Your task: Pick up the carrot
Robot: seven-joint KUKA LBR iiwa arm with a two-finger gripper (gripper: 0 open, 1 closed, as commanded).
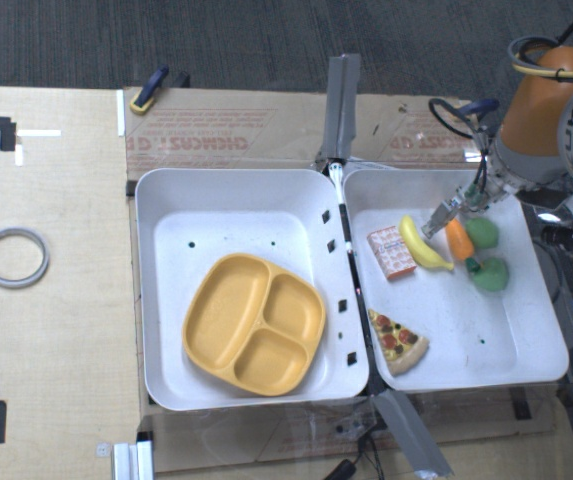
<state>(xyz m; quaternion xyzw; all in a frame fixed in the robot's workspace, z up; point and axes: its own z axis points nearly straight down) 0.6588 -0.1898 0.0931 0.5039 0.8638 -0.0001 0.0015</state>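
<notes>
The jaws sit low by the carrot and banana, their spread seemingly unreadable.

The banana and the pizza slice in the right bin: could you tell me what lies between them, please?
Nothing: the camera view shows bare white bin floor between the banana and the pizza slice. The red-and-white carton sits left of the banana.

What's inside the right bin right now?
The right bin holds a carrot, a banana, a red-and-white packet, a pizza slice and two green items. The gripper hangs over the carrot's upper end, hiding it.
</notes>
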